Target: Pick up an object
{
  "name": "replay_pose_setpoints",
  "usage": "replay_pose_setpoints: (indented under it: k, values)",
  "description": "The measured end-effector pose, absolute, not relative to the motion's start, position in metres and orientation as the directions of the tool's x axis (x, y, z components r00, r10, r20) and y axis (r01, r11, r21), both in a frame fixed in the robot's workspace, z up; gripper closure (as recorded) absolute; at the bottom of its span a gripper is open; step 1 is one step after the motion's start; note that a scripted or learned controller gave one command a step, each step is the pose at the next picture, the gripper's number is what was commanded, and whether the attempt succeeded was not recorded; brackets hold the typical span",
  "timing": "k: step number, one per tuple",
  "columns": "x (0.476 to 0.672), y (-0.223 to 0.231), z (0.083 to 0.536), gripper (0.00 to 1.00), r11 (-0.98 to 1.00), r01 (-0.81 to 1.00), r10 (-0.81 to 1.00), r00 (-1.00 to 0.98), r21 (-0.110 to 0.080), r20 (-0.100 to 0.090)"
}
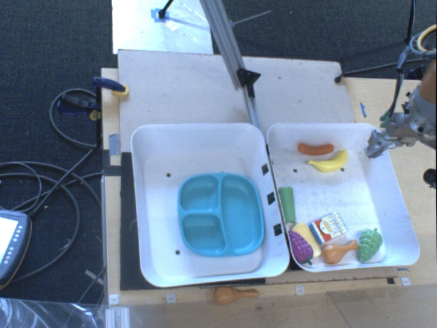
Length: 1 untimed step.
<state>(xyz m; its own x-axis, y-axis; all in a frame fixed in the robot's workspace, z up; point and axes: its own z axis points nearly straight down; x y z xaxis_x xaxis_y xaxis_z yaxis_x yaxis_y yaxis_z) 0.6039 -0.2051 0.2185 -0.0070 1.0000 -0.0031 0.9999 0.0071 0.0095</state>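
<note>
The right bin [389,183] holds several toy foods: an orange sausage [315,148], a yellow banana [328,162], a green cylinder [287,204], purple grapes [300,246], a yellow block [306,236], a small printed box [328,227], a tan drumstick [336,251] and green grapes [369,244]. My gripper [377,145] hangs at the bin's upper right edge, right of the banana and sausage and apart from them. Nothing shows between its fingers.
The left bin [153,183] carries a blue divided plate [220,214]. A grey pole [225,33] slants down to the bins' shared rim. Another tan drumstick [235,294] lies on the bench in front of the bins. Cables sprawl at the left.
</note>
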Motion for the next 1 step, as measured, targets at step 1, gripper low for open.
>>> replay_pose_setpoints:
  k: [1]
  values:
    - [0.6056, -0.2055, 0.2585, 1.00, 0.007, 1.000, 1.000, -0.007, 0.007, -0.002]
